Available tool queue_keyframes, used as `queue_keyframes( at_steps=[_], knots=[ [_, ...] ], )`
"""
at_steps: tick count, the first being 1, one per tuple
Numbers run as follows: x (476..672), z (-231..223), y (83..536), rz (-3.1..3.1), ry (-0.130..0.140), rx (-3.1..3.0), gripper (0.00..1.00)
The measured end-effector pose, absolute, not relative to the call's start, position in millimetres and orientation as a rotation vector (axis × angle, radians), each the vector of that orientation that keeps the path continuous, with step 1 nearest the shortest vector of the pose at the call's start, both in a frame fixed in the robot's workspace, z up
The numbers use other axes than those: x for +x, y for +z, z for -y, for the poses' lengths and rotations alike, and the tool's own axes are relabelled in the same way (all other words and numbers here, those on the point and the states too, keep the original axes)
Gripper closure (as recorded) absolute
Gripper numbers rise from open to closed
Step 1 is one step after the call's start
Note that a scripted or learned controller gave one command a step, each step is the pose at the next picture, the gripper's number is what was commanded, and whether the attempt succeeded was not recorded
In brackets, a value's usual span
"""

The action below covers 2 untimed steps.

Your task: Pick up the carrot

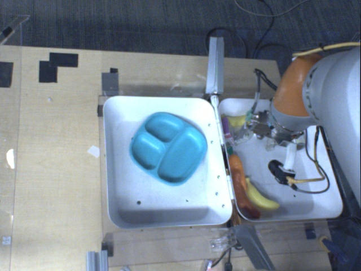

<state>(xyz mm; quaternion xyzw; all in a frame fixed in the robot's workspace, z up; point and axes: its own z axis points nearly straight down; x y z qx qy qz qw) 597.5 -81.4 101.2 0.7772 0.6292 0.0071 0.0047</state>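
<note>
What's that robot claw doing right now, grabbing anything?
Gripper: over the right white bin; open or closed cannot be told. The orange carrot lies apart by the bin's left wall.

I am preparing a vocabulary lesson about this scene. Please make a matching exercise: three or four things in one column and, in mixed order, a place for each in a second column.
1. blue divided plate
2. carrot
3. banana
4. end effector

a. near corner of the right bin
b. along the right bin's left wall
c. middle of the left bin
d. over the far part of the right bin

Pairs: 1-c, 2-b, 3-a, 4-d
</note>
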Motion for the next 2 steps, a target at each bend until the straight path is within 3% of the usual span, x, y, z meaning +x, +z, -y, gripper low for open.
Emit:
queue_keyframes(
  at_steps=[1, 2],
  knots=[
    [578.5, 84, 89, -1.920, 0.015, 2.477, 0.00],
    [581.0, 83, 101, -1.922, 0.025, 2.472, 1.00]
  ],
)
